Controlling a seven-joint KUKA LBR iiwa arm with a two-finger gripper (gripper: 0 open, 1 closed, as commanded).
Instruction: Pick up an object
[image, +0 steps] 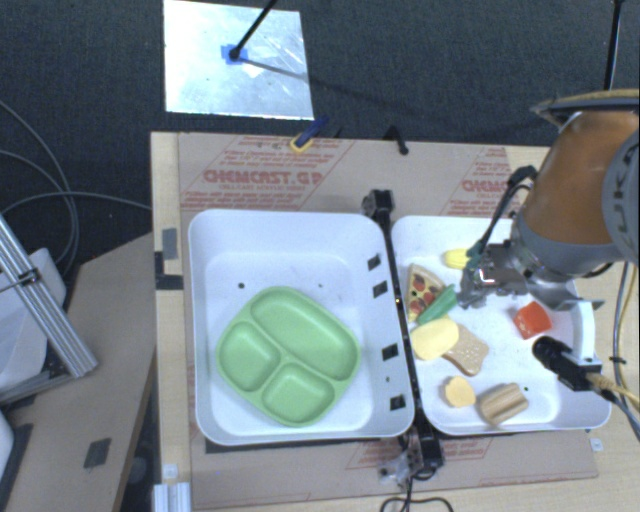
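Counting from the near edge of the bench: two shallow white bins lie side by side, the left bin (210, 300) holding one item, the right bin (500, 425) holding seven toy foods. Nearest in the right bin are a tan bread roll (501, 402), oblong and matte, and a small round yellow disc (459, 392) just beside it. Behind these lie a brown toast slice (467, 351) with a speckled face and, touching its left edge, a smooth pale-yellow rounded piece (435, 339). Farther back sit a green pod-shaped piece (436, 304), tilted, a triangular pizza slice (424, 288) with red and green toppings, and an orange-red block (533, 319) apart to the right. A yellow piece (456, 259) lies farthest, near the bin's back wall.

Left bin: one light-green plastic tray (289, 354), rounded in outline and glossy, divided into three compartments.

The gripper (480, 283) hangs low over the right bin, its tip beside the green pod and pizza slice (the candidate objects for picking); whether its jaws are released or clenched cannot be told, as the wrist hides them. The grey arm with its orange band (585, 180) enters from the right. Beyond the bins lies a brown printed cardboard sheet (270, 175), and farther still a shiny silver square (238, 62) on dark carpet.
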